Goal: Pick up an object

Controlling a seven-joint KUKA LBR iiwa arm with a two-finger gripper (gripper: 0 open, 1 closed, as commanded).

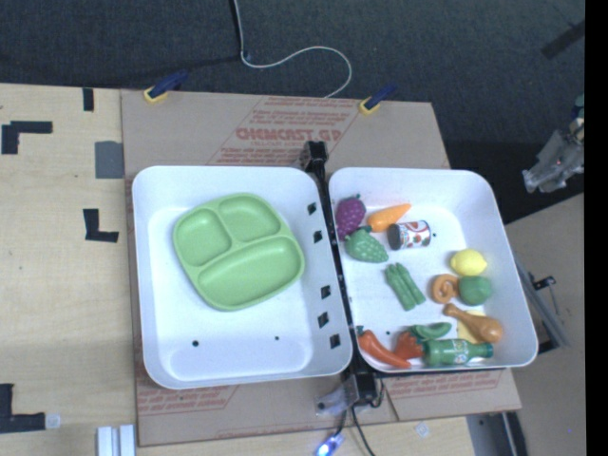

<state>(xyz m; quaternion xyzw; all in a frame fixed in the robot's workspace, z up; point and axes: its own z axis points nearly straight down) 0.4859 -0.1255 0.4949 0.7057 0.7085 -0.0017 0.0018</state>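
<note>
- Toy food [408, 283] lies crowded in the right bin [494, 207], nothing lifted yet.
- Green divided plate [239, 250] sits mid left bin [152, 198].
- Gripper [554, 164] waits beyond the right bin's far right corner; its grasp I cannot tell. Next: descend over one piece.
</note>
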